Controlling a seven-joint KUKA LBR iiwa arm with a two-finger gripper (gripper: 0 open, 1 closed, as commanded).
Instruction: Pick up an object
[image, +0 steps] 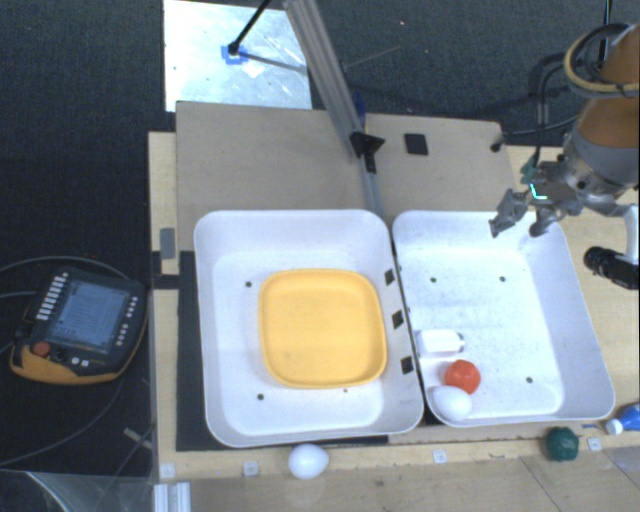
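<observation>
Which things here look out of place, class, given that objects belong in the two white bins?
Two lie outside the bins. A white egg-shaped object sits on the bench just below the left bin, which holds a yellow plate. A dark green ball rests beyond the right bin, off its lower right corner.

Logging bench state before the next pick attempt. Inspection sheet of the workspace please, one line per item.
Surface: bench bears the left bin and right bin side by side.
Job's things: orange ball, white egg and white block clustered in the right bin's near-left corner.
Clutter: yellow plate in the left bin; second white egg and green ball on the bench outside the bins.
Grippers: gripper open, holding nothing, above the right bin's far edge.
Cables: black cables by the arm; grey cable from the teach pendant.
Surroundings: dark floor; slanted metal pole.
</observation>
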